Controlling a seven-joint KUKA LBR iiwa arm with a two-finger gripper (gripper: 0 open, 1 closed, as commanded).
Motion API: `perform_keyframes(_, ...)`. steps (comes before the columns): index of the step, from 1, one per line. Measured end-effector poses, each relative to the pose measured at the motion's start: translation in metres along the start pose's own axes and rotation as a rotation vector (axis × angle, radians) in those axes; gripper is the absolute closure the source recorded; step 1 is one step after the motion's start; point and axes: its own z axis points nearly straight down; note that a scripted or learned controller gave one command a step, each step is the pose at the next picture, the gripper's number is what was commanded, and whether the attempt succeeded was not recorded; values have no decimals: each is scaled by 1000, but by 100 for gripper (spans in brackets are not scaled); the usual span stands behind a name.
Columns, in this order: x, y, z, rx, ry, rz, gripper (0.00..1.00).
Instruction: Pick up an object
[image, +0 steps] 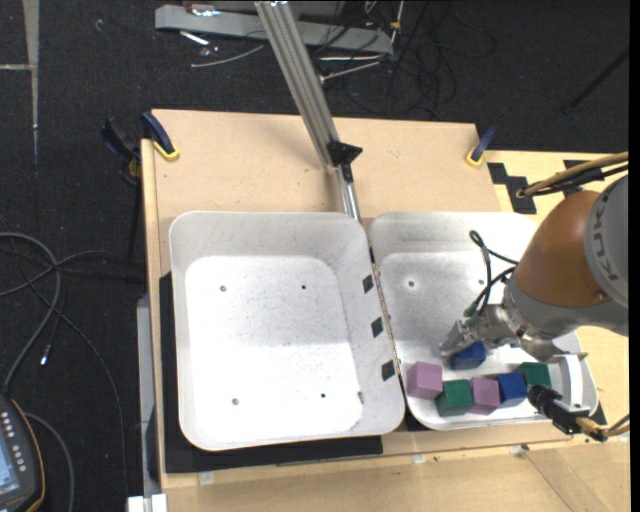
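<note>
My gripper (466, 342) is down in the right bin (420, 240), reaching in from the right under the orange wrist band. A small blue block (468, 355) lies right at its tip, partly covered by it. Whether the block is gripped is not visible. Along the bin's near edge lie a purple block (425, 378), a green block (455, 398), a pink-purple block (486, 392), another blue block (512, 386) and a second green block (537, 375).
The left bin (200, 250) sits beside the right one, and their raised rims meet in the middle. A slanted metal rod (310, 100) comes down to the bins' far edge. A black cable (484, 258) hangs near the wrist.
</note>
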Motion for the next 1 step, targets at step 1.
perform_keyframes(1, 81, -16, -93, -3, 3, -9, 100)
